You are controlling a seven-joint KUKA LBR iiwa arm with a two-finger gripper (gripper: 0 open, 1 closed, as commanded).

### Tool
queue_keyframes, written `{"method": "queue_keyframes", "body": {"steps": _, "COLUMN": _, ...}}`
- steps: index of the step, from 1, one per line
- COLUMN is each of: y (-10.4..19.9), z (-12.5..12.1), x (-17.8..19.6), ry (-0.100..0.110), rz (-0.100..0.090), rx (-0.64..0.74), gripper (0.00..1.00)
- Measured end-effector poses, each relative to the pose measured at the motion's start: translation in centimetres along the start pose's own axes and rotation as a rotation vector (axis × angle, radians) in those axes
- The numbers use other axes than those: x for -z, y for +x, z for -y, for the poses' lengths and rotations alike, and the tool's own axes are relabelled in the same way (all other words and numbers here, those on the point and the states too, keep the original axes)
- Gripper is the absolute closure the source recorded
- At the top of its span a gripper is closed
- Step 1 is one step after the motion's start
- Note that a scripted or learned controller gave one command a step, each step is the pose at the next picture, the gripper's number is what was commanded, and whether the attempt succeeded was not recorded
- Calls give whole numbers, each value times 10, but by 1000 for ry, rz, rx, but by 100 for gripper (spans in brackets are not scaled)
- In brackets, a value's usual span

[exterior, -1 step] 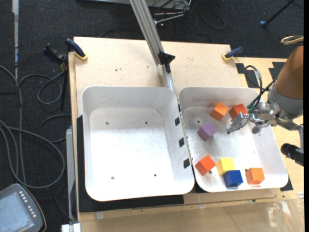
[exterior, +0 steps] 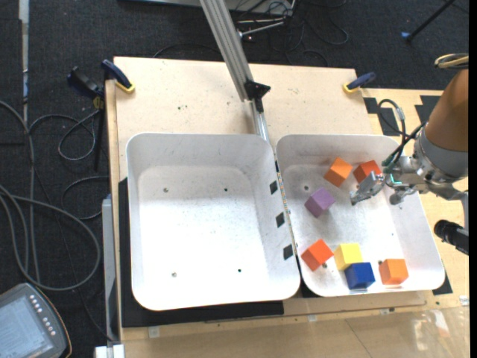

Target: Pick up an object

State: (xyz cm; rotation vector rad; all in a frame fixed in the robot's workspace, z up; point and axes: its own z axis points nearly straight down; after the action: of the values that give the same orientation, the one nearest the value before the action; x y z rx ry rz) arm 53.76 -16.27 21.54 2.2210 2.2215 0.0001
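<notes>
— What does the arm look like?
— Grey link, broad orange band above the wrist.
— And its end?
— A metallic gripper, with black cables looping beside it.

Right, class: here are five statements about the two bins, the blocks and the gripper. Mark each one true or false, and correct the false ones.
1. All the blocks lie in the right bin. True.
2. The purple block touches the blue block. False: they lie well apart, the purple one nearer the divider and the blue one at the near edge.
3. The yellow block sits right beside the blue block. True.
4. The gripper hangs over the left bin. False: it is over the right bin, close to the orange blocks at the far side.
5. There are two yellow blocks. False: there is one.
</notes>
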Motion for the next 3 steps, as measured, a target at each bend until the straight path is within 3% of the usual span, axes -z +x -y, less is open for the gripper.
{"method": "queue_keyframes", "body": {"steps": 2, "y": -8, "z": 19, "x": -111, "ry": 6, "rz": -1, "rx": -2, "gripper": 0}}
{"method": "queue_keyframes", "body": {"steps": 3, "y": -7, "z": 19, "x": -121, "ry": 2, "rz": -1, "rx": -1, "gripper": 0}}
